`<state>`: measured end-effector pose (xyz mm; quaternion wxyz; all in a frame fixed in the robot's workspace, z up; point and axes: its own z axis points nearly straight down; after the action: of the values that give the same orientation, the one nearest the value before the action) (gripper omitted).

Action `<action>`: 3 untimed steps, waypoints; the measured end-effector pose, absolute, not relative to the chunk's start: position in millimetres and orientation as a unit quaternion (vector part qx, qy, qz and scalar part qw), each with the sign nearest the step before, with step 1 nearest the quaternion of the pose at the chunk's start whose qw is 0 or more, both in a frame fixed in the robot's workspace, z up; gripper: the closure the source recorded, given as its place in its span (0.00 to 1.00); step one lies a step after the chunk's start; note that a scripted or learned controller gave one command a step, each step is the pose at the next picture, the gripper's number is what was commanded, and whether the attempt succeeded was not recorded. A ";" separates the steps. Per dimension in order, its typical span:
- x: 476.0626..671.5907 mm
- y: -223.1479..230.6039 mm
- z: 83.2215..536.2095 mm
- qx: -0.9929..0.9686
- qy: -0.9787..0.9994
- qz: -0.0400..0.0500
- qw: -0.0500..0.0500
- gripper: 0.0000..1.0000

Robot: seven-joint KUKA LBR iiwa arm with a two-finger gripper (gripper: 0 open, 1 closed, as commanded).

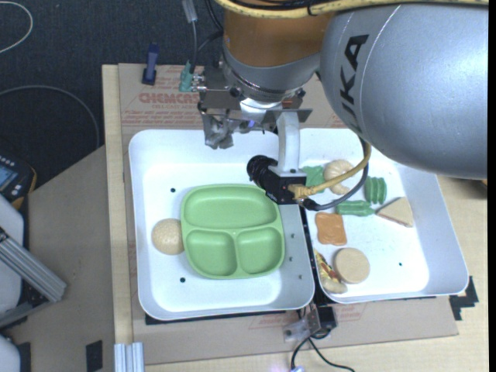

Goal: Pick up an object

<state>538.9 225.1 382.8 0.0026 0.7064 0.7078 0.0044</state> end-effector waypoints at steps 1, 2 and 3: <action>558.4 224.6 410.0 0.706 0.708 0.003 0.002 1.00; 506.6 224.3 304.0 0.707 0.707 -0.007 -0.004 1.00; 603.3 223.8 363.9 0.708 0.706 0.005 0.004 1.00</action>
<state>603.3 223.8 363.9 0.0037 0.7078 0.7064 0.0049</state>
